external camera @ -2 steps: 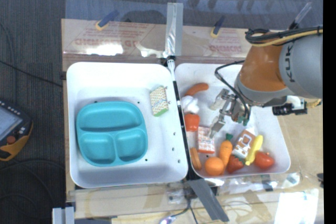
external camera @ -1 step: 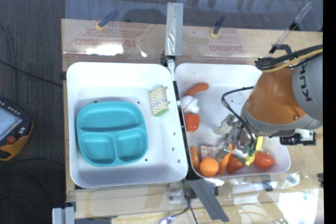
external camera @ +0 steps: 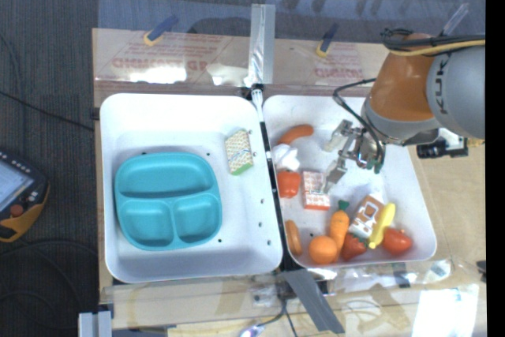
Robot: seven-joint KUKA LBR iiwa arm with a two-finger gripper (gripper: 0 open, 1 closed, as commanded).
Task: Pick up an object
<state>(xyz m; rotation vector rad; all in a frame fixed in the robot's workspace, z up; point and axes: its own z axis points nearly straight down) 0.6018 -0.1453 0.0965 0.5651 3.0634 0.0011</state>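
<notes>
Dark grey ribbed carpet surrounds a desk (external camera: 442,193) of pale board, on which two shallow white bins of smooth plastic with rounded corners sit side by side. The left bin (external camera: 110,130) holds a glossy teal tray (external camera: 167,198) moulded into three compartments, and, near its right wall, a small speckled rectangular sponge (external camera: 238,151). The right bin (external camera: 414,193) holds a cluster of toy foods: an elongated orange sausage shape (external camera: 295,134) at the top, a crumpled white piece (external camera: 287,159), a red-orange block (external camera: 289,184), a small printed carton (external camera: 315,190) lying flat, a tapered carrot (external camera: 338,223), a round orange (external camera: 323,249), a printed box (external camera: 366,217) touching a curved yellow banana (external camera: 382,225), and a rounded red tomato (external camera: 397,241) by the lower right corner. The arm (external camera: 458,91), grey with an orange band, reaches in from the right and bends down over the right bin. Its hand (external camera: 338,152) hangs above the bin floor just beside the carton, metal fingers (external camera: 342,132) spread moderately apart with nothing between them; whether the tips touch the bin floor is unclear at this slant.
</notes>
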